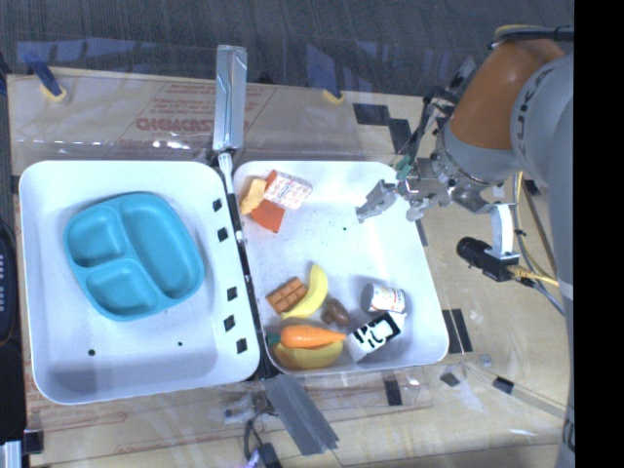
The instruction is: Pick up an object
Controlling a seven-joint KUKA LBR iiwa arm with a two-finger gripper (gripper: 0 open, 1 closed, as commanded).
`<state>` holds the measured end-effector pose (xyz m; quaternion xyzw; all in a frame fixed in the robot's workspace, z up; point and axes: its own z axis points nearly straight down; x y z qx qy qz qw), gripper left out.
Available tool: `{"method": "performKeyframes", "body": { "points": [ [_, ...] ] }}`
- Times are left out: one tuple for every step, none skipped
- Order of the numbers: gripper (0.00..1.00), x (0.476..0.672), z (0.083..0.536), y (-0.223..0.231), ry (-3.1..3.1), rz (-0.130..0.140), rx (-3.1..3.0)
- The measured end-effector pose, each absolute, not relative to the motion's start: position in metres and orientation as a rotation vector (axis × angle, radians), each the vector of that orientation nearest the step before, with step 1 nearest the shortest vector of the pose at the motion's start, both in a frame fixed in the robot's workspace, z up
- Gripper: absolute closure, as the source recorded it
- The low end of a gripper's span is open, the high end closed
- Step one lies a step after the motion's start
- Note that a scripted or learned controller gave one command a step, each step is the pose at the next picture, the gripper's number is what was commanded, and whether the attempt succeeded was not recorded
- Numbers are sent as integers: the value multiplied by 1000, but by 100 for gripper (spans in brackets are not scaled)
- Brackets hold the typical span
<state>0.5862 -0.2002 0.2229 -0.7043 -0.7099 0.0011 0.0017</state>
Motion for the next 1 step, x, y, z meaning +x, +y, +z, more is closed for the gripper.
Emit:
{"method": "performKeyframes", "body": {
  "points": [
    [100,587,233,-199,-2234,3,-2203]
  ]
}}
